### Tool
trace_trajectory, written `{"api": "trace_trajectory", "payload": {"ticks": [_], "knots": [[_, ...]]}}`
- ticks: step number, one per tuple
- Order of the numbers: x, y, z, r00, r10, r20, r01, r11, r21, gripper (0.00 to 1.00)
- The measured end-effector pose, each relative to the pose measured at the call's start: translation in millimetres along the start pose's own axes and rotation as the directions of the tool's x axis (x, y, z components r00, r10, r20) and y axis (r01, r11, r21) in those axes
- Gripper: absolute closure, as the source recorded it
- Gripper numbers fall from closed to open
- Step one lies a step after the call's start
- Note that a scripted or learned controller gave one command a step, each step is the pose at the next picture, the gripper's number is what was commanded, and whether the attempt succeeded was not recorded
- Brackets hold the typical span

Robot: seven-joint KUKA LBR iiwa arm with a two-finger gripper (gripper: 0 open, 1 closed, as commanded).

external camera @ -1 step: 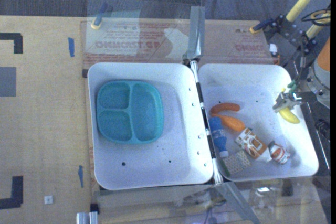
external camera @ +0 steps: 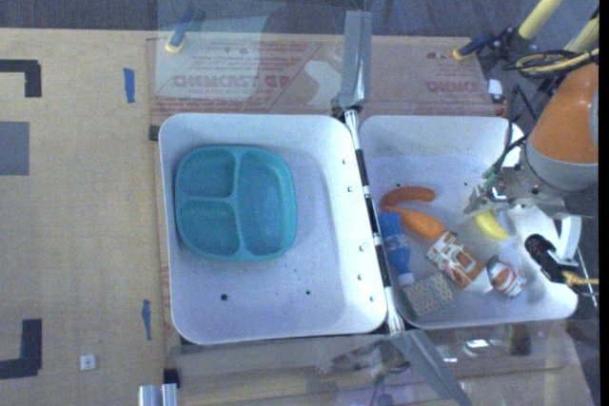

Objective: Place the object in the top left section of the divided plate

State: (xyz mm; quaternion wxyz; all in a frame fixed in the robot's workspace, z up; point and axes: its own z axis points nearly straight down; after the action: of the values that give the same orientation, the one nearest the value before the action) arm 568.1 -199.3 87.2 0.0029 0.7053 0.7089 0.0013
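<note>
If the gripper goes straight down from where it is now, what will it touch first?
Most likely the yellow object in the right bin, which lies directly beneath the gripper. Depth is hard to judge from this slanted view, so it could instead land on bin floor just beside it.

Two bins sit side by side on the worktop (external camera: 76,233). The left bin (external camera: 324,299) holds a divided plate (external camera: 235,203) toward its 10 o'clock corner. In the right bin (external camera: 428,143), a sausage (external camera: 407,196) lies near the centre, a carrot (external camera: 422,223) just at its 5 o'clock, and a bottle (external camera: 394,244) along the dividing wall. A carton (external camera: 454,260) lies at the carrot's 4 o'clock, a mesh pad (external camera: 429,295) at the carton's 7 o'clock. The gripper (external camera: 488,197) sits at the bin's 3 o'clock side.
</note>
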Motion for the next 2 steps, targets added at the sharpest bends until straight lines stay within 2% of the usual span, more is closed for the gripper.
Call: {"api": "trace_trajectory", "payload": {"ticks": [1, 2], "knots": [[80.5, 41.7, -66.5, 0.997, -0.075, -0.002, 0.075, 0.997, 0.004, 1.00], [178.0, 82.0, -115.8, 0.971, -0.237, -0.002, 0.237, 0.971, 0.003, 1.00]]}}
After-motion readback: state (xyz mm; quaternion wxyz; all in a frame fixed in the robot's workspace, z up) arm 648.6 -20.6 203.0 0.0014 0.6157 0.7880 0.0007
